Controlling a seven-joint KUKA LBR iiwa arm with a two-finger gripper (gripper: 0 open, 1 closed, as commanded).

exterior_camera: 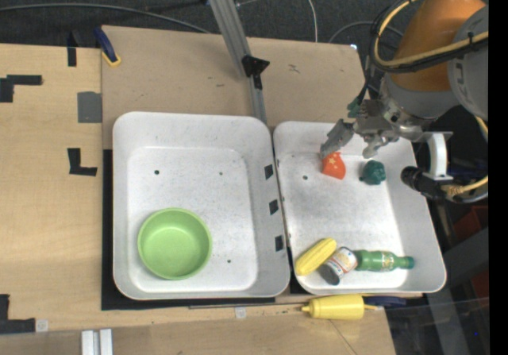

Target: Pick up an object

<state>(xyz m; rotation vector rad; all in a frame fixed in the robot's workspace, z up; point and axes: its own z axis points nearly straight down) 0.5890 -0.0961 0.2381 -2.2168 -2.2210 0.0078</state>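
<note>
My gripper (354,144) hangs over the back of the right bin (413,210), its two fingers spread open. An orange-red toy (334,166) lies just below the left finger (335,137), outside the gap. A dark green toy (373,174) sits just below the right finger (375,145). Nothing is between the fingers. At the bin's front lie a yellow corn-like piece (315,256), a small can (340,264) and a green bottle (381,261).
The left bin (190,139) holds a green bowl (174,244) at its front left. A yellow bottle (336,307) lies on the bench in front of the right bin. A grey pole (230,16) slants across behind the bins. Cables run along the back.
</note>
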